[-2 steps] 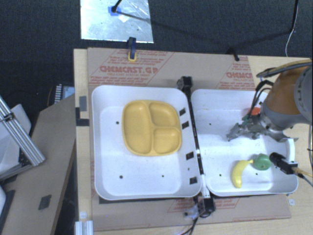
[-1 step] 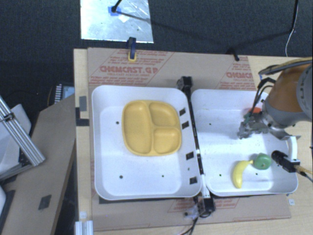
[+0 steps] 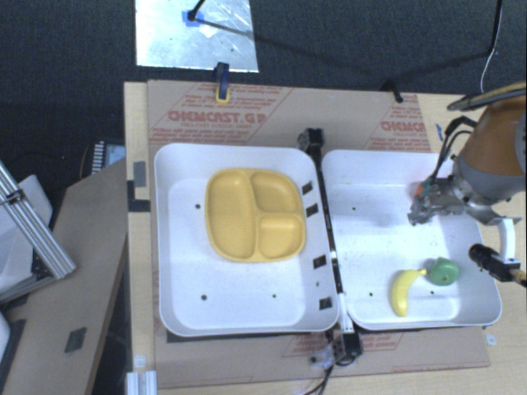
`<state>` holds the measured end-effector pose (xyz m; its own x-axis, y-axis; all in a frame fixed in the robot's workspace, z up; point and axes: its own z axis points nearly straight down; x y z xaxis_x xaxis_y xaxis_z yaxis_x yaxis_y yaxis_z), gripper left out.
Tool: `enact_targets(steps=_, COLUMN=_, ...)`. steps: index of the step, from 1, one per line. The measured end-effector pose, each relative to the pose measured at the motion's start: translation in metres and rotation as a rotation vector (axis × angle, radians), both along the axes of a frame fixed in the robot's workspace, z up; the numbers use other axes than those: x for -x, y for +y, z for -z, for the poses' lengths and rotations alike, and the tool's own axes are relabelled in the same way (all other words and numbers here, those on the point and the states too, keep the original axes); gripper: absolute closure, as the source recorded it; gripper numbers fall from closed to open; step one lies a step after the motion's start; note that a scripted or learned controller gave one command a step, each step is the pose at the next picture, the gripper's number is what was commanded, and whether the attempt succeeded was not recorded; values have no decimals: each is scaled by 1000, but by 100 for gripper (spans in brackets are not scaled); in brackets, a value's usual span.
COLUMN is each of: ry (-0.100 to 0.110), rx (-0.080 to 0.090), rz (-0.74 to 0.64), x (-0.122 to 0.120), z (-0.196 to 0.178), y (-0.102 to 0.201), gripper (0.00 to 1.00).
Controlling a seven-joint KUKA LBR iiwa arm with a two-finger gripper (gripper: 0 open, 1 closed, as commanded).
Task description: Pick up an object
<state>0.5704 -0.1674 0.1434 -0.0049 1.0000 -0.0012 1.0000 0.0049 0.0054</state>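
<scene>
While our grey two-finger gripper (image 3: 422, 208) hangs over the right white bin (image 3: 370, 303), we cannot tell its opening. We see a yellow plastic banana (image 3: 403, 290) touching a green round fruit (image 3: 445, 271).

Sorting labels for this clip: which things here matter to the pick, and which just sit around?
Job: gripper, yellow banana, green object, right bin.
Lying about: yellow divided plate, left bin, metal sheet.

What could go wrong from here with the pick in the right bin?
The banana and the green toy lie touching, so a descent may nudge one while reaching for the other. Both sit near the right bin's front wall, which may crowd the tool. The tool hangs apart from both, so a straight drop probably grabs nothing.
</scene>
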Motion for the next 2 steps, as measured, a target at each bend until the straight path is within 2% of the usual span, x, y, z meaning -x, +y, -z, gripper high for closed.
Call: enact_targets(steps=2, ry=-1, rx=1, rz=0, x=2, z=-98, y=-10, gripper=100)
